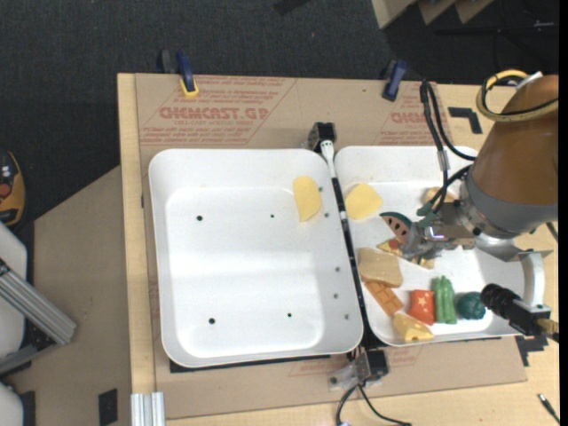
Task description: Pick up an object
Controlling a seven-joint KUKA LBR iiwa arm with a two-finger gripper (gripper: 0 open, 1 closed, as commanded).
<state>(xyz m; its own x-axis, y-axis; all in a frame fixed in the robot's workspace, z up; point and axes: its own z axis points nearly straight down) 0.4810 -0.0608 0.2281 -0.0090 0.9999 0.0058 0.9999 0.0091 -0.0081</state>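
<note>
My gripper [399,232] hangs low over the middle of the right bin [390,160], reaching in from the right under the grey and orange arm [519,162]. It sits just above a tan block [380,267] and to the lower right of a pale yellow piece [363,201]. Small brownish bits lie right under it, partly hidden. Along the bin's front lie an orange strip [384,297], a red piece [422,305], a green piece [443,298], a dark green ball [469,306] and a yellow wedge [411,328].
The left bin [240,264] holds one yellow piece [307,198] near its back right corner. A black clip [321,136] sits at the back where the bins meet. Cables [435,122] run along the arm over the right bin's far edge.
</note>
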